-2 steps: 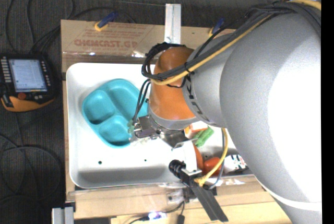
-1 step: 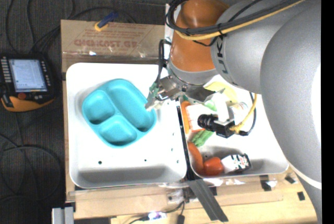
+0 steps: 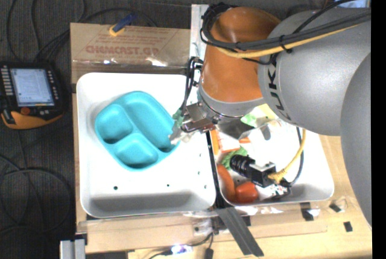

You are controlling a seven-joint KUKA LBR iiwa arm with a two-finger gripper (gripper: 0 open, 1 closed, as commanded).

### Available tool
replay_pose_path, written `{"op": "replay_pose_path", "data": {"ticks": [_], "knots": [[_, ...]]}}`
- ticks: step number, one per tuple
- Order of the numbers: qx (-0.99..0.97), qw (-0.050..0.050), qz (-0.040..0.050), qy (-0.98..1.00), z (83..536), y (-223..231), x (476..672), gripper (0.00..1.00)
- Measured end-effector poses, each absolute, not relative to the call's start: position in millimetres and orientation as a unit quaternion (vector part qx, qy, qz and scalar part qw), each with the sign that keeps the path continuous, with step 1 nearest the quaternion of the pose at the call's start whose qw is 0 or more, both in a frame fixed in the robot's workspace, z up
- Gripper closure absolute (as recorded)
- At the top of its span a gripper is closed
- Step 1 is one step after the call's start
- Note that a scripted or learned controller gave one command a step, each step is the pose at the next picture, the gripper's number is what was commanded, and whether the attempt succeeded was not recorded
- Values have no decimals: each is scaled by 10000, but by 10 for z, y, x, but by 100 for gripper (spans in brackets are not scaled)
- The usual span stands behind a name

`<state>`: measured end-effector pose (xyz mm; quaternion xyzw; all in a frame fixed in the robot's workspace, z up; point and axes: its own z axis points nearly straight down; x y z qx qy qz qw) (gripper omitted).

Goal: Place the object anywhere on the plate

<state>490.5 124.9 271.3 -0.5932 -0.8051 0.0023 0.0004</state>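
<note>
A turquoise plate with three compartments lies tilted in the left white bin. My gripper hangs over the plate's right rim, close to the wall between the two bins. A small green bit shows right at the gripper, too small to tell what it is or whether it is held. The arm's orange band and grey wrist hide much of the right bin.
In the right bin lie a red-orange object, a green piece, an orange piece and a yellowish thing. A cardboard sheet lies behind the left bin. A teach pendant rests at far left.
</note>
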Motion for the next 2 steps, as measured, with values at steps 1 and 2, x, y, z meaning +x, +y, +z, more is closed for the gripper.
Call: {"op": "replay_pose_path", "data": {"ticks": [1,2], "knots": [[-6223,37,47,-7827,1267,1623,4805,100],[-5220,2,15,-8529,1824,1801,5494,100]]}}
